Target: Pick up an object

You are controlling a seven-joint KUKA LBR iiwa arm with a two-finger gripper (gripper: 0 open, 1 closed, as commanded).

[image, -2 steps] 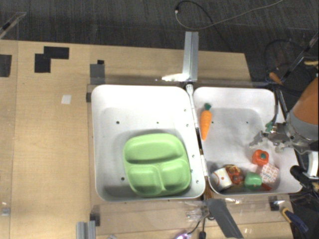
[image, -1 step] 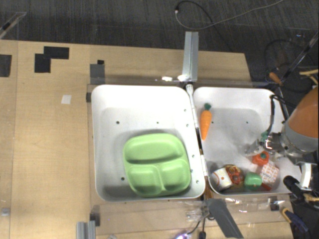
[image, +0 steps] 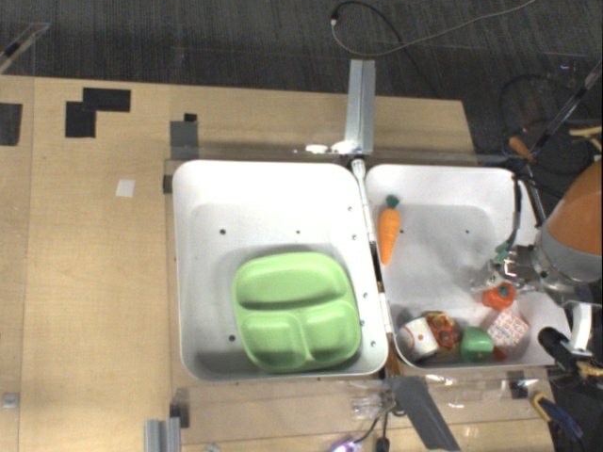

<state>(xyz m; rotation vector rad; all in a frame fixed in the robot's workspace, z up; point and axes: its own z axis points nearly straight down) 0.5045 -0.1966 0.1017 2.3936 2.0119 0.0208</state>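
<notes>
Camera view: the gripper [image: 502, 276] hangs at the right side of the right bin [image: 443, 191], directly over a small orange-red toy [image: 499, 297]; whether it grips that toy, and how wide it stands, I cannot tell, since the wrist hides the tips; the toy looks small, light and rounded, likely smooth plastic that could roll or slip, so I judge a hold across its middle safest. Just beside it lies one patterned red-and-white block [image: 510, 329]; along the near wall sit one green piece [image: 477, 344] and one white can-like toy [image: 421, 335] with a small red-brown item touching it, too cluttered to name; one orange carrot [image: 387, 234] lies apart by the divider. Two bins; the left bin [image: 203, 205] bears one green compartment tray [image: 297, 310].
</notes>
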